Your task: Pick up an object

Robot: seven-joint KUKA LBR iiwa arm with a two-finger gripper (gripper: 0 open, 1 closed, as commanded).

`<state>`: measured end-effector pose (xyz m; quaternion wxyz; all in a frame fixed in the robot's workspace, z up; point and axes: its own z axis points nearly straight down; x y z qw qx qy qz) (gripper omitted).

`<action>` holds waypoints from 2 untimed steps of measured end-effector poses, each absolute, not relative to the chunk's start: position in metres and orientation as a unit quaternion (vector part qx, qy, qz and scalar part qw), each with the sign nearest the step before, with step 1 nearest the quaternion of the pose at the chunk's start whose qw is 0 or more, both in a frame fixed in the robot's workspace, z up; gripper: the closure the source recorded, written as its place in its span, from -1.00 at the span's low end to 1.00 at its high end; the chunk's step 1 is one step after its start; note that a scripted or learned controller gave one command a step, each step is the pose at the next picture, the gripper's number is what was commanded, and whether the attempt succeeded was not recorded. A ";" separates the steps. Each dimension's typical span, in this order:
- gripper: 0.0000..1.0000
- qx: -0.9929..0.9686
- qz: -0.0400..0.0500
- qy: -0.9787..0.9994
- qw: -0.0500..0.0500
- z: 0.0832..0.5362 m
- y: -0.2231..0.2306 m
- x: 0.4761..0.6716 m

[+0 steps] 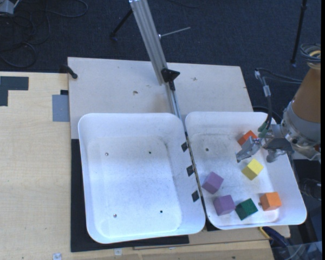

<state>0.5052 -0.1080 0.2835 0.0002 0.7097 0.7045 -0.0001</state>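
End effector [258,150]: 1, reaching in from the right over the right bin [292,213]; fingers spread apart, grasping nothing.
Nearest item: yellow cube [252,169], 1, just below the end effector toward the near edge, apart from the fingers; near-square, no long axis to align to.
Orange block [246,137]: 1, just behind the left finger.
Purple cubes [213,182], [223,204]: 2.
Green cube [246,208]: 1.
Orange cube [270,200]: 1.
Left bin [92,210]: 1.

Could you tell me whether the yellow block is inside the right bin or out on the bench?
Inside. The yellow block rests on the right bin's floor, within its rim.
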 end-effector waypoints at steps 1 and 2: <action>-1.00 0.708 -0.003 0.706 -0.004 0.145 -0.188 0.514; -1.00 0.706 0.000 0.708 0.001 0.088 -0.209 0.570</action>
